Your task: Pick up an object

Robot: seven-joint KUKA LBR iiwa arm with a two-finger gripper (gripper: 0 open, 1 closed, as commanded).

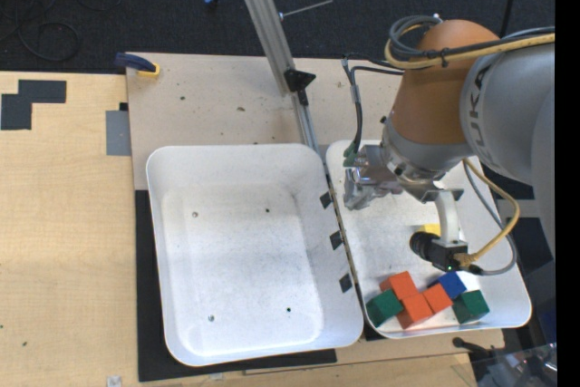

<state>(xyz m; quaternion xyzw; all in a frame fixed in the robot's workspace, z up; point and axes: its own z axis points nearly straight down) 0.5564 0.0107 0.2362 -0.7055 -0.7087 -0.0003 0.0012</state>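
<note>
1. Nearest the camera, the counter (63, 222) is seen as a pale wooden surface carrying two shallow white bins side by side.
2. Largest of the containers is the left bin (172, 177); nothing can be made out inside it except a few dark specks.
3. Next comes the right bin (517, 308), partly covered by the grey and orange arm (453, 104) reaching in from the right.
4. A cluster of small blocks is gathered in the right bin's near corner: an orange block (412, 299), a blue block (451, 284) and two green blocks (385, 307), touching or just beside one another.
5. These blocks are judged to be light, stiff and not fragile, with flat faces that should be gripped squarely across two opposite sides; because they are packed together, an outer block with free sides is judged the easiest to take.
6. The pincer (358, 186) is seen at the far part of the right bin, well apart from the blocks; whether it is apart or together cannot be told, and nothing is seen held in it.
</note>
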